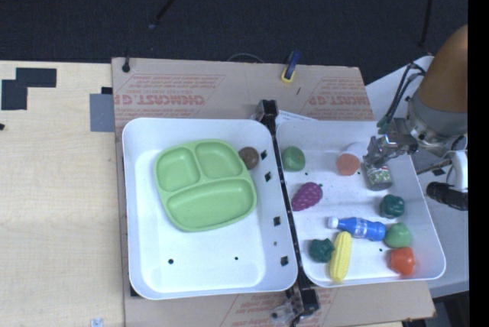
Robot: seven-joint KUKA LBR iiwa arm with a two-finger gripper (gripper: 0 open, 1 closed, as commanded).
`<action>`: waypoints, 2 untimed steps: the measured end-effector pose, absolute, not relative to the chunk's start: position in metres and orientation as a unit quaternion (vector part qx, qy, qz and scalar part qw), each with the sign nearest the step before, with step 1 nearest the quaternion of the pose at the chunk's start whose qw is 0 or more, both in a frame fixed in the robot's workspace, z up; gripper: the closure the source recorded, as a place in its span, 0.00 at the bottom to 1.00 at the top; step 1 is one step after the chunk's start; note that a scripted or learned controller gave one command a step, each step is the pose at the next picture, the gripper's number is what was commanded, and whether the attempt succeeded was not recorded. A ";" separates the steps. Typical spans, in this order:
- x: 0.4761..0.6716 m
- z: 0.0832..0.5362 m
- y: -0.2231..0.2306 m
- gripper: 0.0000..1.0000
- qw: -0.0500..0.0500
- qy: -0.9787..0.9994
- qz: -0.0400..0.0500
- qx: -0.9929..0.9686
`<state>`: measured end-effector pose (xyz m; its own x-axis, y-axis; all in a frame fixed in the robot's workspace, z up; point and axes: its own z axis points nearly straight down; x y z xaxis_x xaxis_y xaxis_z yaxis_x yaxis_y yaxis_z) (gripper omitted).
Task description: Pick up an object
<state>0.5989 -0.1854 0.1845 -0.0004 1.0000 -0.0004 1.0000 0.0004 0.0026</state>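
- In the right white bin [428,260], upper right: the two-finger gripper [377,165] sits low over a small grey-green speckled object [378,177], presumably the chosen target.
- Finger state: cannot tell.

A small greyish, speckled object [378,177] lay in the right bin [432,241], toward the right of the frame, at the gripper [377,157] tips. Its shape was too blurred to name. It sat right of the pink ball [348,163] and above the dark green pepper [392,205].
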 end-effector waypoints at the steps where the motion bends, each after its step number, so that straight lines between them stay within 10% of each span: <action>1: 0.599 0.231 -0.187 1.00 0.001 0.707 0.001 0.707; 2: 0.576 0.239 -0.142 1.00 -0.002 0.708 0.000 0.706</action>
